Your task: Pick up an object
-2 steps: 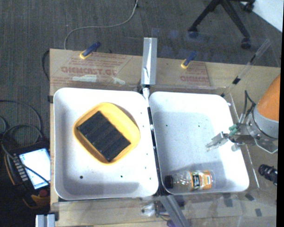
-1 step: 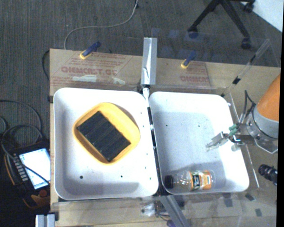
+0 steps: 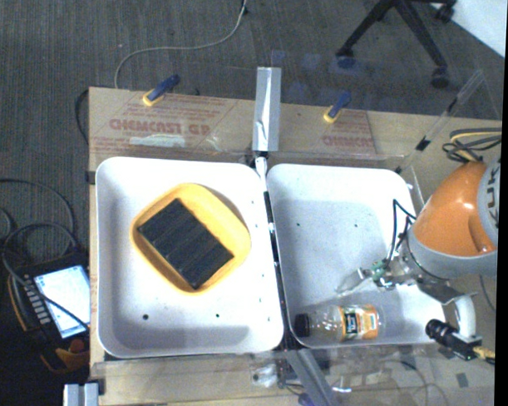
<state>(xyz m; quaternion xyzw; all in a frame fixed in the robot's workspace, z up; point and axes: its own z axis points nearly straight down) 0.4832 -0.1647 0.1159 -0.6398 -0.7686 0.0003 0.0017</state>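
A clear plastic bottle (image 3: 343, 323) with an orange label and a dark cap lies on its side along the front wall of the right bin (image 3: 321, 200), cap pointing left. My gripper (image 3: 364, 278) hangs low at the right side of that bin, just above and slightly right of the bottle and apart from it. The grey wrist and orange band (image 3: 457, 218) rise behind it. In the left bin (image 3: 117, 318) rests a yellow dish (image 3: 229, 215) with a dark ribbed rectangular pad (image 3: 186, 242) in it.
A cardboard sheet (image 3: 173, 124) with two blue-and-yellow clamps lies behind the bins. A metal post (image 3: 266, 107) stands at the back between them. Cables and a small lit device (image 3: 59, 299) sit on the floor to the left.
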